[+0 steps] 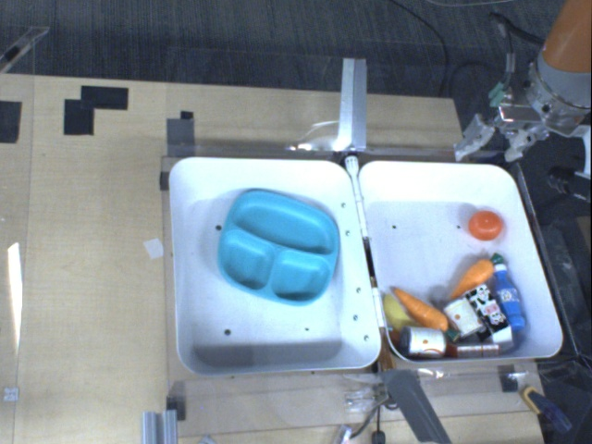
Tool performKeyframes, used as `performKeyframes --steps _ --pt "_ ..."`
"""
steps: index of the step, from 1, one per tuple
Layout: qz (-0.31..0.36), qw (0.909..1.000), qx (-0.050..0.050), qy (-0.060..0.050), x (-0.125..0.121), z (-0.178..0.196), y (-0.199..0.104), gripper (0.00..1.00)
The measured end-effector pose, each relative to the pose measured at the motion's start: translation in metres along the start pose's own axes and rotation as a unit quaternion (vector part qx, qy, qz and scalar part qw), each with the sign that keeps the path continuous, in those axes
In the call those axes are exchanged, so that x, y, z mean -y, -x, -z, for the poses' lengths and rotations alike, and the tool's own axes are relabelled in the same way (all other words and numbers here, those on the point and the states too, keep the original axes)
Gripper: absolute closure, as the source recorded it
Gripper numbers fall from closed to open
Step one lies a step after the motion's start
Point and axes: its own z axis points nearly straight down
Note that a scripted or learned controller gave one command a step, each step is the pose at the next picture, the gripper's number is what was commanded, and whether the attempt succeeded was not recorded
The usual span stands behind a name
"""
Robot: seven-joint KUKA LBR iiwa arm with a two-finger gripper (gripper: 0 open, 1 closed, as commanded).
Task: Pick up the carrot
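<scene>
Two tapered orange plastic carrots [422,308] [474,275] at five o'clock in the right white bin [435,202], one blue tray [276,243] left, gripper [498,137] at two o'clock, fingers spread, grasping nothing.

Orange carrot [476,274], seemingly blue tray [276,244]

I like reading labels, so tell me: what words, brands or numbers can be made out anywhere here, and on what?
None can be read.
White carton with black patches: markings too blurred.
Blue bottle: label too small.
White and red can: print too small.
Black shapes on the bench: no letters.
</scene>
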Motion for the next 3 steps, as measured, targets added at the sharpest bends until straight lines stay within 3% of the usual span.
performKeyframes --steps 1,2,3 --pt "0.010 0.9999 0.000 -0.001 0.062 -0.109 -0.045 0.00" --pt "-0.051 0.9987 0.000 0.000 0.088 -0.140 -0.005 0.00" --pt "-0.054 0.9985 0.001 0.004 0.127 -0.176 0.018 0.00"
